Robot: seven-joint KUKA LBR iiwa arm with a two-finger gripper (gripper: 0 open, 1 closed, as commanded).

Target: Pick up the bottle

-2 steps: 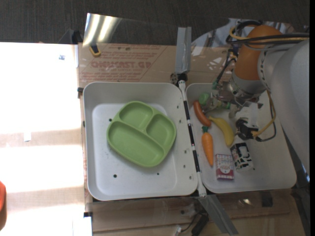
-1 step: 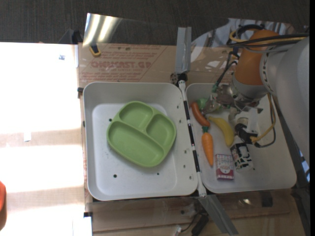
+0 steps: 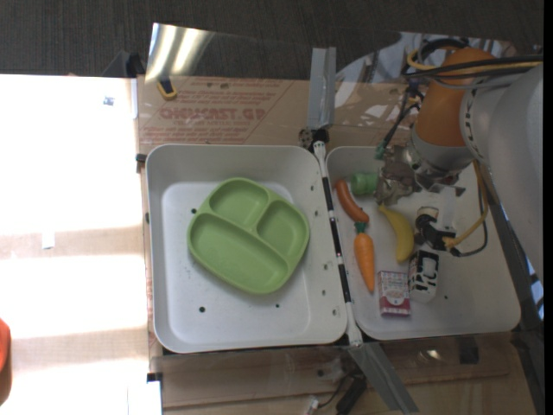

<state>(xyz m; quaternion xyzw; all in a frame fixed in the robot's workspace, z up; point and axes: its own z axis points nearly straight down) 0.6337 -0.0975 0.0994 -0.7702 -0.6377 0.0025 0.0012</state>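
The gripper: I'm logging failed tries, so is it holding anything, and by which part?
Cannot be told: the gripper sits over the green bottle, hiding any hold.

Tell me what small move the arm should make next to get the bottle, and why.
Probably a short shift toward the left wall of the right bin, then down. The gripper hangs just right of the green bottle, which lies at the bin's far end above the hot dog and beside the banana. The bottle isn't seen between its fingers, so it likely needs centring first.
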